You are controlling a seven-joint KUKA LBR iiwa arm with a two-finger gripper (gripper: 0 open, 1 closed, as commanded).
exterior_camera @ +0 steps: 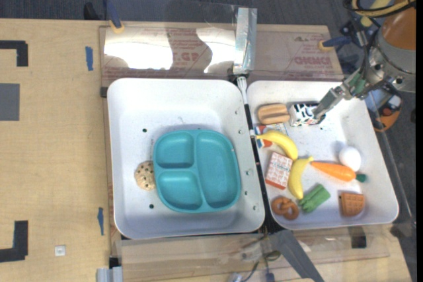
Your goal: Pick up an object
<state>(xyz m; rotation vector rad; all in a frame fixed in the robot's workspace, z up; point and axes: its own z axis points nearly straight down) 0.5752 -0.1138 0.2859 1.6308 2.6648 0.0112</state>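
The gripper [320, 115] reaches into the right bin [380, 142], its tip touching a black-and-white cube [303, 113] at the far side beside a hotdog [273, 113]; its opening cannot be told.

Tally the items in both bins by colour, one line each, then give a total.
Teal: 1, divided tray
Tan/brown: 4, cookie, hot dog, pretzel, waffle
Yellow: 2, bananas
Orange: 1, carrot
White: 1, egg
Green: 1, vegetable
Red/white: 1, packet
Black/white: 1, block
Total: 12
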